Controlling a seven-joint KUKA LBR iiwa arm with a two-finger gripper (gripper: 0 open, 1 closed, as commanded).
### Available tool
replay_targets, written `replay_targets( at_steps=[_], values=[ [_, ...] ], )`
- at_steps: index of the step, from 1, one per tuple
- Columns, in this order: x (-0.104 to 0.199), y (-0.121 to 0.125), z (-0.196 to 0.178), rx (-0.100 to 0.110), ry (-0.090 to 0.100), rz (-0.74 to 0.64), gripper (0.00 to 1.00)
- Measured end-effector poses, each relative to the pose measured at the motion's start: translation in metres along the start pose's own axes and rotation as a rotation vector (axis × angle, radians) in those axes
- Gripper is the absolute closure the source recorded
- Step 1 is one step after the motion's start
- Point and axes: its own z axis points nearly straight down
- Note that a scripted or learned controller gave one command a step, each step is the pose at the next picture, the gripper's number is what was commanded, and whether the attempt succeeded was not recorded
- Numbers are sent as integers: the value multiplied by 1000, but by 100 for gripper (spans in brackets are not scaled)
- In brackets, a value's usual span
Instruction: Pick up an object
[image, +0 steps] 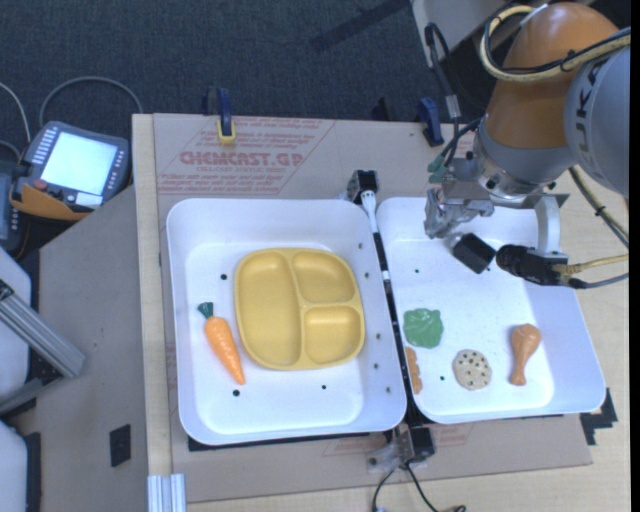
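My gripper (441, 226) hangs over the far left part of the right bin (570, 300), above bare white floor. Nothing shows beneath or in it. Nearer the camera in that bin lie a green leafy piece (422, 327), a speckled cookie (471, 369) and a tan chicken drumstick (522, 352). A small orange piece (412, 368) rests against the bin's left wall. The green piece is the closest, well below the gripper in the view.
The left bin (190, 250) holds a yellow divided plate (298, 305) and an orange carrot (222, 343) beside it. A black ridge (378, 255) separates the two bins. A black cable fitting (525, 262) juts from the wrist over the right bin.
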Motion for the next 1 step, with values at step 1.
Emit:
replay_targets(
  at_steps=[1],
  values=[
    [55,7,-4,-6,-1,0,100]
  ],
)
